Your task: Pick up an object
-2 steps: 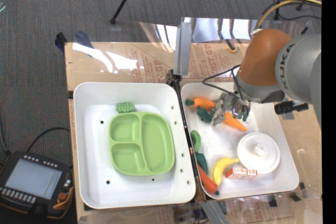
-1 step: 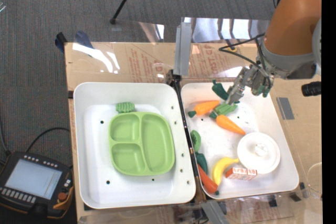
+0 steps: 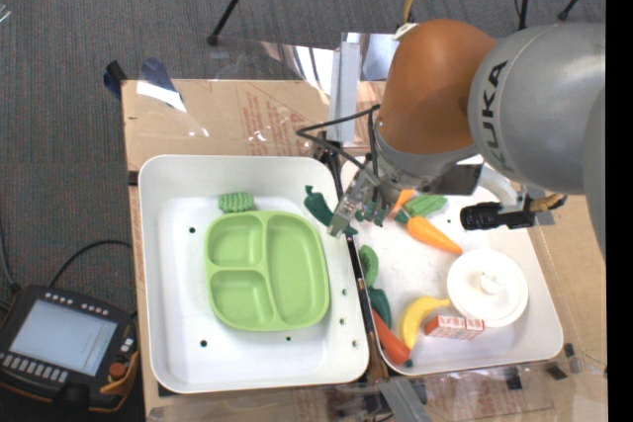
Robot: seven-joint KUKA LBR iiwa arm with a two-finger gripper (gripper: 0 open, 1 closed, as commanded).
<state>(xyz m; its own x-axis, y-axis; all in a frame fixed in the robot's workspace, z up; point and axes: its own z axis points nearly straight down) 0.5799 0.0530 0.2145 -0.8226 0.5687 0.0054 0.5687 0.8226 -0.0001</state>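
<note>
My gripper [image 3: 346, 217] hangs low over the ridge between the two bins, near their far end. Just left of it, a dark green toy vegetable [image 3: 316, 206] rests on the left bin's inner edge. An orange carrot [image 3: 432, 232] with a green top [image 3: 425, 205] lies just right of the gripper in the right bin. A green pepper-like piece [image 3: 369, 262] sits below the gripper along the divider. The arm's wrist hides the far part of the right bin.
The left bin [image 3: 173, 311] holds a light green divided plate [image 3: 267, 270] and a small ridged green piece [image 3: 235, 203]. In the right bin lie a white round lid [image 3: 487, 288], a banana [image 3: 423, 312], a red-and-white carton [image 3: 455, 326], a red pepper [image 3: 389, 339] and a dark green piece [image 3: 380, 302].
</note>
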